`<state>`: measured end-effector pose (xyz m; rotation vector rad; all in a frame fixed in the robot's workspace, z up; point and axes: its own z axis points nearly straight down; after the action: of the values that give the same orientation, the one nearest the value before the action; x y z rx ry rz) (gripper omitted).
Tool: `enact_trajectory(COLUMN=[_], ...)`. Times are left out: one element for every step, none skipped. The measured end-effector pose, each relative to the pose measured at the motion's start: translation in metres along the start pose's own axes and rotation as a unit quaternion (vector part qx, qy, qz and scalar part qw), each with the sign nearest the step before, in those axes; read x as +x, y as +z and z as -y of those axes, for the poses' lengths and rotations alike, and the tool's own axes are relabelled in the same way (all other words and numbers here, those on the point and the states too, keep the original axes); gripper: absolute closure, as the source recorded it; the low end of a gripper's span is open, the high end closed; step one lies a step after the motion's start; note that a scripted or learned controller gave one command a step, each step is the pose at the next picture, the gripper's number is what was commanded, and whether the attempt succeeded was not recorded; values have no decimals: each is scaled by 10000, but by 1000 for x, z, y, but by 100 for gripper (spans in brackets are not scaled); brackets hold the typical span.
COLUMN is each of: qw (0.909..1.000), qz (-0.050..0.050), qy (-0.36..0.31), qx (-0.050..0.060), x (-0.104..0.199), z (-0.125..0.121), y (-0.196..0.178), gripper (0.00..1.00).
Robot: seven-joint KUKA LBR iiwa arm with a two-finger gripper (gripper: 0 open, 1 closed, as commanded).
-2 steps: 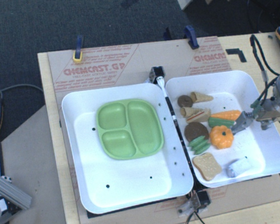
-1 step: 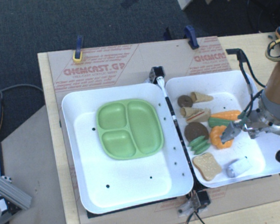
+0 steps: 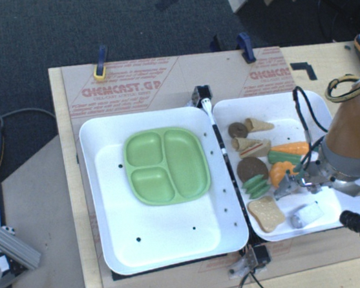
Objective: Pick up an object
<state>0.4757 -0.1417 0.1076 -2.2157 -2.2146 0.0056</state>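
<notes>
So the arm (image 3: 355, 138) comes in from the right and the gripper (image 3: 288, 184) is down inside the right bin (image 3: 315, 100), sitting right in the middle of the toy food pile. The fingers look spread apart to me, but it's a small, blurry patch, so I honestly can't tell how wide, and I don't see anything clamped between them.

Just beside the fingertips, on the upper left, is an orange piece (image 3: 277, 173), touching or nearly touching them. A green bean-looking piece (image 3: 257, 186) lies just left of the tips, and the slice of toast (image 3: 266, 213) is a bit below and left. Above the gripper there's a carrot (image 3: 291, 150) with a green piece (image 3: 282, 157) against it. Further up the bin: a sandwich wedge (image 3: 253, 145), an ice cream cone (image 3: 256, 125) and a brown cookie (image 3: 237, 130).

The left bin (image 3: 100, 182) holds a green divided plate (image 3: 167, 165), well apart from the gripper.
</notes>
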Motion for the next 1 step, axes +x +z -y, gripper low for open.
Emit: enact_trajectory(qw=[10000], qz=[15], qy=[4], qx=[-54], x=[0], z=[-2], y=[21], gripper=[0])
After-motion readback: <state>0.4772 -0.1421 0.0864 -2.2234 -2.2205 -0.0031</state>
